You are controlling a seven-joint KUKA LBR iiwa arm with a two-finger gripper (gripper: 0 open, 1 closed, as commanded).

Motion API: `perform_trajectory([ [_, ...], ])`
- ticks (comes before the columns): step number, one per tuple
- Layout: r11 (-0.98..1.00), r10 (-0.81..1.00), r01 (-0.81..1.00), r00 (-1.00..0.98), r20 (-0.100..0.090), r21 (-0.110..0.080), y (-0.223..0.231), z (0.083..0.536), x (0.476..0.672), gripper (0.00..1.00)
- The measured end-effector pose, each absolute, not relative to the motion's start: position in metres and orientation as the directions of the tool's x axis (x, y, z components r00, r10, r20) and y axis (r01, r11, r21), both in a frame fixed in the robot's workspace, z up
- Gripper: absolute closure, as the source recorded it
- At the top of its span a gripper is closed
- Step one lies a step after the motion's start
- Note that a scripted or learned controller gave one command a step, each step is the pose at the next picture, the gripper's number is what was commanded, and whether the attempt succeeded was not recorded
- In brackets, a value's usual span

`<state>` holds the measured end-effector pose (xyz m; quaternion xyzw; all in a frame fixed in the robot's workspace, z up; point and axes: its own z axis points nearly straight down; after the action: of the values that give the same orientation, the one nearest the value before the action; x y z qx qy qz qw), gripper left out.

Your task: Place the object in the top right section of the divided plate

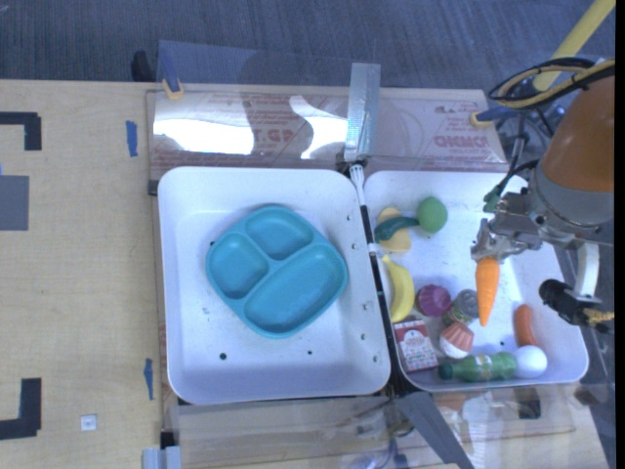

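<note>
The carrot was a toy one, bright orange, a tapered cone hanging point down with its wide end uppermost. It hung over the right bin, between the purple piece and the small orange-red piece near the right wall, its tip just above the bin floor as far as I could judge from the slant.

My claw was pinched on the carrot's wide top end, the fingers drawn close on either side of it, and it touched nothing else that I could see. My wrist came in from the right, grey with the orange band above it.

The divided plate lay in the left bin, teal blue, turned at a slant, with two small sections toward its upper side and one large section below. It was well apart from the carrot, across the wall between the two bins.

The carrot's stalk end was hidden inside my fingers. Around it the right bin was crowded: a green round fruit, a banana against the left wall, a purple round piece, a green bottle lying on its side, a white egg beside it and an orange-red piece. Several small pieces near the bin's middle were too jumbled to name. My arm was cut off at the right edge.
</note>
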<state>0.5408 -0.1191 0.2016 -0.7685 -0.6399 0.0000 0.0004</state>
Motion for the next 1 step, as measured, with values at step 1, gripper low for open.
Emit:
perform_trajectory([
  [1,-0.243,0.970,0.970,0.243,0.002,-0.003,-0.0504,0.1829,0.5989,1.00],
])
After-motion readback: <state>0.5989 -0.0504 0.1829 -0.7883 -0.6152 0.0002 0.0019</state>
